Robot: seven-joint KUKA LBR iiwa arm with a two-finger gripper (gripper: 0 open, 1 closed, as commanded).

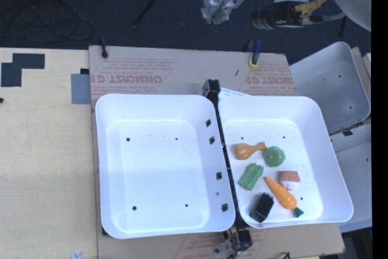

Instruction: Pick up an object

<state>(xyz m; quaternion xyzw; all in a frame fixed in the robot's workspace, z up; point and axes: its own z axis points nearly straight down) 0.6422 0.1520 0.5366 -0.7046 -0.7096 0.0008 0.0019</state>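
Claw: gripper [219, 6] sits at upper centre of the frame, high above the bench and beyond its far edge, against the dark floor. Nothing hangs between or under its tips; how far apart they stand I cannot tell at this size and angle.
Arm: grey and white links run off toward the upper right of the frame; wrist looks level with the top edge of the picture.
Below the claw: brown cardboard sheet [182, 73] under both bins, well apart from the claw.
Right bin [330, 154]: holds all the loose objects, clustered in its lower middle.
Objects: orange drumstick-shaped toy [248, 150] beside a green round toy [274, 156]; green ridged piece [250, 176] just below them; small red-and-white block [290, 176]; toy carrot [281, 193] lying at a slant; black block [262, 207] nearest the lower rim.
Left bin [100, 148]: white floor with a few dark holes.
Step in hand: judged as the start, before approach; no object chosen or touched yet.
Next move calls for: travel toward lower right over the right bin, then a straight descent on one piece. The black block and drumstick toy sit a little apart from neighbours, so look the easier targets; carrot and red-and-white block lie close together and could be knocked.
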